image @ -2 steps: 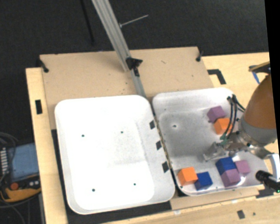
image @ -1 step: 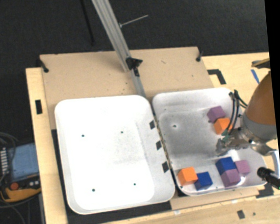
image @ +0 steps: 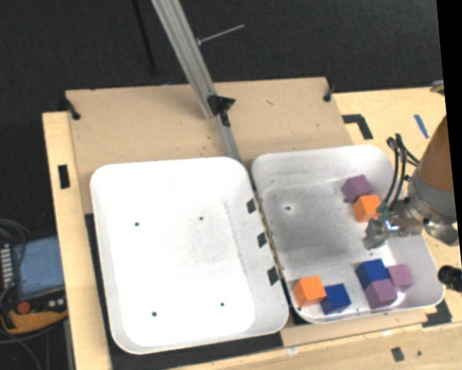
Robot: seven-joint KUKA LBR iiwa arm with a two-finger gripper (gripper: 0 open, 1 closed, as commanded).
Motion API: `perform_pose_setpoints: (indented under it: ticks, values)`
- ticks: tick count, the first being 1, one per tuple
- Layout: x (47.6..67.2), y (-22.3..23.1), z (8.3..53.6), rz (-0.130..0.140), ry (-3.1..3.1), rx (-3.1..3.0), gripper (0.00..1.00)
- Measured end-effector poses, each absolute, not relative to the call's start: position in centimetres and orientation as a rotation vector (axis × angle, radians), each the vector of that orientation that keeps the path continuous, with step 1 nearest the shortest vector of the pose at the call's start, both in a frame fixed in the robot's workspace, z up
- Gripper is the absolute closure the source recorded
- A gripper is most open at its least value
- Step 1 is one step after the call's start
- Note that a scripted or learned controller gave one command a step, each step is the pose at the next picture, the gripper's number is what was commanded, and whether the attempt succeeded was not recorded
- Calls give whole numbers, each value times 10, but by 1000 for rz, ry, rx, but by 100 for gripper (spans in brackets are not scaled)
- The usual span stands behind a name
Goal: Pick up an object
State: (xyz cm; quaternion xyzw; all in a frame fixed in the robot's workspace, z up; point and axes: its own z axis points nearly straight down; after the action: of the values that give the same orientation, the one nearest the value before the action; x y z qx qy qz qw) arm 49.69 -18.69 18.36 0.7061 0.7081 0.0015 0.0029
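A: Where is the hand (image: 379,229) hovering?

B: Over the right bin (image: 311,172), just beside the orange block (image: 368,207) — probably lining up a grasp.

A: Gripping anything?

B: Cannot tell — the blocks are all lying loose.

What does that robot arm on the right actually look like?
The arm is bulky and rounded, with an orange section above a grey wrist. Thin dark cables loop beside it. It ends in a small metallic grey gripper.

The gripper (image: 379,231) hangs just below an orange block (image: 367,206) in the right bin (image: 311,172).
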Motion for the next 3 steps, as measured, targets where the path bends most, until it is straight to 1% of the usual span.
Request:
perform_pose_setpoints:
  ticks: [1, 2, 3]
  values:
    - [492, -190, 227, 2, 2222, 2215, 100]
    - [487, -191, 289, 6, 2220, 2210, 100]
    - [511, -147, 274, 0, 2224, 2218, 100]
